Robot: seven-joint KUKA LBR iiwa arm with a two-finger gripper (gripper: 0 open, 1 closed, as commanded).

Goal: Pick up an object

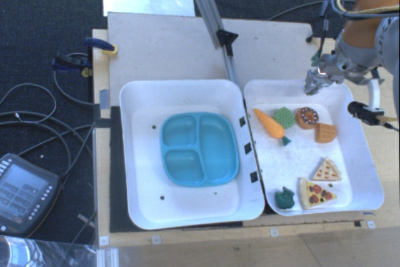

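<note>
Up at the top right, the arm (369,22) reaches in over the bench (169,47). Its gripper (314,83) hangs just above the far rim of the right bin (369,162). The fingers are too small and blurry, so I cannot tell if they are spread apart or pressed together. Nothing can be seen between them.

All the toy food sits in the right bin. A carrot (270,124) lies slanted near the left wall, with its green tip pointing down and right. A green bumpy piece (284,116) touches the carrot on its right side. Just beside that is a round donut (307,117) with brown icing. A small orange-brown wedge (325,132) sits next to the donut, a bit lower. Nearer the front, a small pizza slice (326,171) lies above a bigger pizza slice (316,193). A dark green veggie (284,197) sits in the front left corner, just beside the bigger slice.

The gripper is closest to the donut, but it is not touching any toy.

The left bin (140,153) holds a blue plate (200,148) with three parts. The plate lies flat in the middle of that bin.
</note>
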